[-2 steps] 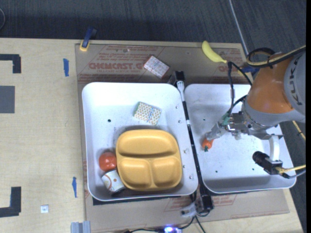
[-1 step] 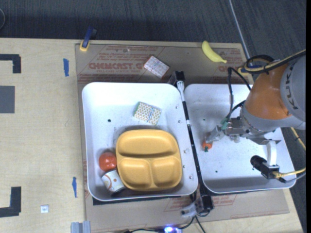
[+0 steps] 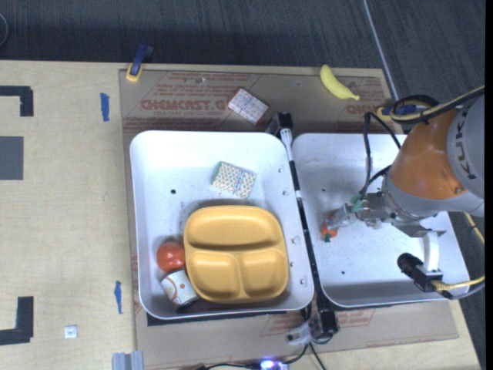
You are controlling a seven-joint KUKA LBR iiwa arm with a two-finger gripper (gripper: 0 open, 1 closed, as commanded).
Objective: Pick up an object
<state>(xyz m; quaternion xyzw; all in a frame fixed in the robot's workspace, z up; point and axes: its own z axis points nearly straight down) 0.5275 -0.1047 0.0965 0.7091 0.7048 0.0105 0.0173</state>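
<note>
Camera view, L to R:
Bench (image 3: pixel 62 230): pale wood top w/ black marks and blue tape bits along L side.
Cardboard sheet (image 3: pixel 192 102): lies under both bins, red print at top edge.
Blue clamp (image 3: pixel 139 60): at top-L corner of cardboard.
Left bin (image 3: pixel 154 168): white, shallow, holds four things.
Red ball (image 3: pixel 170 254): low-L in left bin, touching the tray's L edge.
Small can (image 3: pixel 178 287): white w/ orange mark, just below ball, against tray's lower-L corner.
Yellow tray (image 3: pixel 235 253): three compartments, upside unclear, fills lower half of left bin.
Patterned packet (image 3: pixel 233 179): flat, above tray, apart from it.
Small box (image 3: pixel 247 105): pinkish print, on cardboard above left bin.
Banana (image 3: pixel 337 83): yellow, on cardboard above right bin.
Right bin (image 3: pixel 339 276): white, just beside left bin.
Small red-green item (image 3: pixel 330 231): on right bin floor, L-centre, just L of claw tip; too small to name.
Gripper (image 3: pixel 348 210): low over right bin, pointing L; fingers blurred, can't tell if released or clenched; nothing seen between them.
Arm (image 3: pixel 431 168): orange band, enters from R.
</note>
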